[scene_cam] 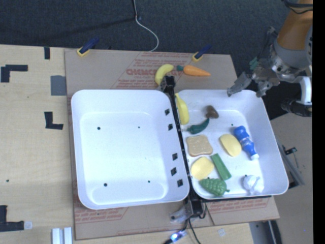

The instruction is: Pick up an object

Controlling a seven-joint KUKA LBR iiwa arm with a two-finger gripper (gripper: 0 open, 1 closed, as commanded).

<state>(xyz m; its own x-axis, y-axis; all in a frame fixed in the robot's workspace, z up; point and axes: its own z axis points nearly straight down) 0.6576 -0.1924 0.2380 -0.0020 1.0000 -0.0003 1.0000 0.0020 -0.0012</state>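
A pale wooden table [30, 151] carries cardboard and two glossy white bins. The jaws [247, 85] hang apart and empty above the right bin's [269, 131] far rim; inside lie a blue bottle [244, 141], square toast [199, 146] and knobbly green vegetable [213, 187].

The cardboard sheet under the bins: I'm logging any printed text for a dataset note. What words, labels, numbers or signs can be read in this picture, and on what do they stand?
Red print on the cardboard sheet, behind the left bin: a line of capital letters inside a border of red lines, too blurred to read.
Red print on the cardboard's front edge: too faint to read.
Blue bottle in the right bin: no readable label.
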